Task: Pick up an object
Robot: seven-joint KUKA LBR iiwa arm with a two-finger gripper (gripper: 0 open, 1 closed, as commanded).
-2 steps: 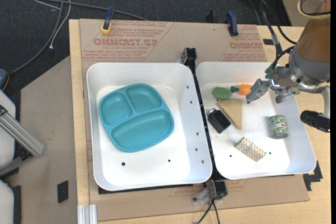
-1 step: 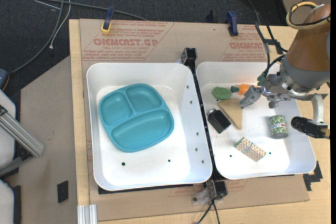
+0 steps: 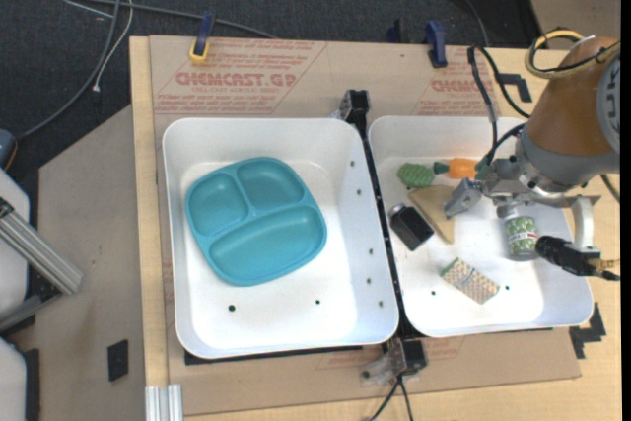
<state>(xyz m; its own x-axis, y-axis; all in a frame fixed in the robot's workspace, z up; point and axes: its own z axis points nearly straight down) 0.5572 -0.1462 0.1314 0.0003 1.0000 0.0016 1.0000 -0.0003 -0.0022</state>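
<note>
The jaws [image 3: 463, 199] hang over the right bin [image 3: 562, 311], above the tan wedge [image 3: 434, 209] beside the black block [image 3: 411, 226]; whether they are apart I cannot tell.

Both white bins [image 3: 296, 311] look like smooth, slightly glossy plastic, and the teal divided plate [image 3: 256, 220] has the same moulded sheen. They sit on matt brown cardboard [image 3: 286, 74] printed in red, over dark rough carpet [image 3: 59, 44].
</note>
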